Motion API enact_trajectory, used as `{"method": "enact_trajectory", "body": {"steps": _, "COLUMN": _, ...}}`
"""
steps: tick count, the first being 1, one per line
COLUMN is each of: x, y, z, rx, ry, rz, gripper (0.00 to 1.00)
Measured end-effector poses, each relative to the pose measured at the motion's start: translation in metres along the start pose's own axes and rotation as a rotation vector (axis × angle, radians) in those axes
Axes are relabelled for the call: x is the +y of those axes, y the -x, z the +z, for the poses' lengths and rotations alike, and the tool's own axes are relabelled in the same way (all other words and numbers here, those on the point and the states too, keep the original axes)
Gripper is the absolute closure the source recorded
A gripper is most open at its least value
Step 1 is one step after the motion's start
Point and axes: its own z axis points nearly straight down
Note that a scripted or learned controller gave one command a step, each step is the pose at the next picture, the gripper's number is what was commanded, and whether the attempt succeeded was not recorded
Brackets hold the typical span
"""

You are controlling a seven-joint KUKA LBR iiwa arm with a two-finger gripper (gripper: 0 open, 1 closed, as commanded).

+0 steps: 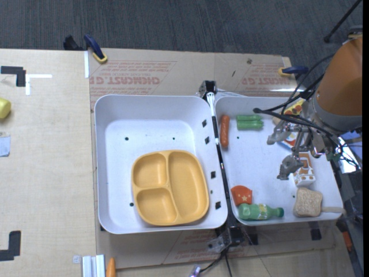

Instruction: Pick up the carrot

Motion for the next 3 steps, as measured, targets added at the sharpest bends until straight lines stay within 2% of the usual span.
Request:
{"method": "enact_trajectory", "body": {"steps": 1, "x": 0.014, "y": 0.006, "z": 0.103, "rx": 0.0, "ry": 0.0, "rz": -0.014, "gripper": 0.0}}
{"method": "enact_trajectory", "body": {"steps": 2, "x": 0.098, "y": -0.023, "z": 0.023, "rx": -0.001, "ry": 0.001, "rz": 0.032, "gripper": 0.0}}
{"method": "enact_trajectory", "body": {"steps": 3, "x": 0.147, "y": -0.045, "z": 0.031, "rx": 0.003, "ry": 0.0, "rz": 0.15, "gripper": 0.0}}
